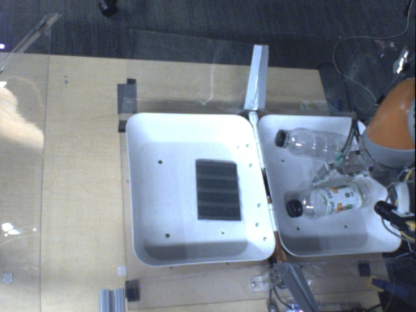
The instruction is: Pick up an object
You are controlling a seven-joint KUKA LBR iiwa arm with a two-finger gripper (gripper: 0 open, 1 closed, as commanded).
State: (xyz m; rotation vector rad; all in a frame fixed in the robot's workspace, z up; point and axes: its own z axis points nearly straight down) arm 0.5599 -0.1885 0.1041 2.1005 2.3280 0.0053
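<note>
Reaching in from the right, arm (396,125) w/ orange band sits over the right bin's (325,242) far-right side. Hand (348,164) is approx. at the metal bits just below the orange part; can't tell its state, too small and cluttered. Two clear plastic bottles lie in the right bin, both on their sides w/ black caps pointing left. Upper bottle (305,142) is up-left of the hand, near it. Lower bottle (328,201), w/ a label, lies just below the hand, apart from the upper one. Nothing seen gripped. Left bin (146,174) holds a dark ribbed rectangle (218,189) near its centre, well apart from the hand. Both bins sit on a light wood desk (71,194).
</note>
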